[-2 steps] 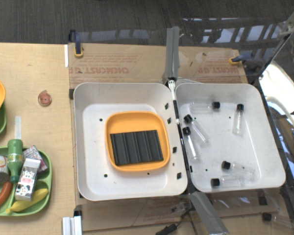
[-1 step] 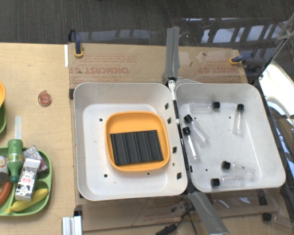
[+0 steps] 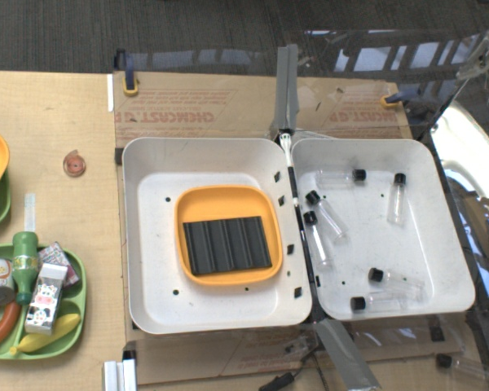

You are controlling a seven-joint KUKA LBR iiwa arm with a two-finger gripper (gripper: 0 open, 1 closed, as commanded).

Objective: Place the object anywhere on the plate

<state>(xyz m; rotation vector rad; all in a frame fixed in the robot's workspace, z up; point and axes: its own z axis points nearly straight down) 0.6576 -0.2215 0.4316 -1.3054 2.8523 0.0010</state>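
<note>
Reaching side: I come in from the view's right, so the right bin (image 3: 440, 243) is on my side and the left bin (image 3: 151, 243) lies beyond it.
Gripper state: I cannot tell how wide it stands or whether it has hold of anything.
Nearest tubes: a clear black-capped tube (image 3: 375, 300) lies along the right bin's near wall, its long axis running left-right. A second tube (image 3: 391, 280) sits just behind it, also roughly left-right.
Divider tubes: two more lie close to the wall between the bins. One tube (image 3: 315, 236) runs near-to-far, and a slanted tube (image 3: 326, 214) sits just beside it.
Plate: the orange plate (image 3: 228, 195) sits in the middle of the left bin, level with the divider tubes. A dark ribbed slab (image 3: 228, 245) covers most of its floor.
Far tubes: one tube (image 3: 342, 176) lies left-right near the far wall. Another tube (image 3: 395, 202) runs near-to-far, well apart from the plate.
Task object: I judge it to be one of these tubes, though I cannot tell which.
Deciding relation: the plate lies leftward across the divider from every tube, so the carry goes away from my side.
</note>
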